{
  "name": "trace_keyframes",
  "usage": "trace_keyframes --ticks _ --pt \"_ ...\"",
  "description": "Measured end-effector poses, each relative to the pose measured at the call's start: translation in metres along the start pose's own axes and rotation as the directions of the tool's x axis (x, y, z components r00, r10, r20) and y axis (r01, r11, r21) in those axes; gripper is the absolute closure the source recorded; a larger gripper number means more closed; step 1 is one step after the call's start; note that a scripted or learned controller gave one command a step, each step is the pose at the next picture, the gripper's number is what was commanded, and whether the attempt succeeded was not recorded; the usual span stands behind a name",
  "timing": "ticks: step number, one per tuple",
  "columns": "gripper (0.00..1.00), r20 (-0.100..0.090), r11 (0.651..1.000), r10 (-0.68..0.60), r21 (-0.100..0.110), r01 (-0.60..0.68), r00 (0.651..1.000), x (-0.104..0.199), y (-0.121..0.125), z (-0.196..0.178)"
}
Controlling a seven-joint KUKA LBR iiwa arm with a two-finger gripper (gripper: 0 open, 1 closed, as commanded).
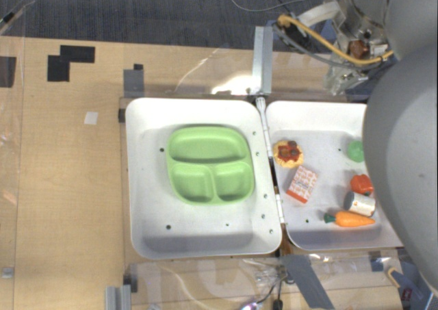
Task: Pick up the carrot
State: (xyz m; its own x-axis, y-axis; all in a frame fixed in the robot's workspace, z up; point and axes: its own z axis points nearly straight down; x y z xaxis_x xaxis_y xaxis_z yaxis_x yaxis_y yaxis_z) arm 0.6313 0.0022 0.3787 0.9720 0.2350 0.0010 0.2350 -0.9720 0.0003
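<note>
Looming over the right edge of the scene, the grey KUKA arm with its orange band (404, 96) covers part of the right-hand shallow white bin (321, 120); its bulk hides whatever lies beneath it, and the state of its pincer cannot be told from this view. The left-hand shallow white bin (147, 165) holds a light-green three-compartment plastic tray (209, 163), set near the bin's centre, probably as a receiving place for picked items. The right-hand bin serves as the source area and gathers the small items. A red-and-white rectangular packet (302, 184) lies tilted near the bin's middle, and a round yellow tart topped with dark red (288, 154) sits just above it, close to the dividing wall. The orange carrot with a green stem end (350, 219) lies on its side along the bin's front wall, just below a small red-and-white object (362, 191). Its crowded position suggests a careful approach will be needed.
</note>
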Motion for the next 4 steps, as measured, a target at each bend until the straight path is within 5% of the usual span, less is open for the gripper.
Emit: trace_keyframes --ticks 1,2,3,4 --pt "1.00 -0.004 0.999 0.032 0.000 -0.032 0.999 0.027 -0.008 -0.009" --pt "1.00 -0.003 0.999 0.033 -0.001 -0.033 0.999 0.022 0.029 -0.057" --pt "0.00 -0.003 0.999 0.033 0.000 -0.033 0.999 0.022 0.029 -0.057" --pt "0.00 -0.002 0.999 0.032 0.001 -0.032 0.999 0.021 -0.040 -0.057"
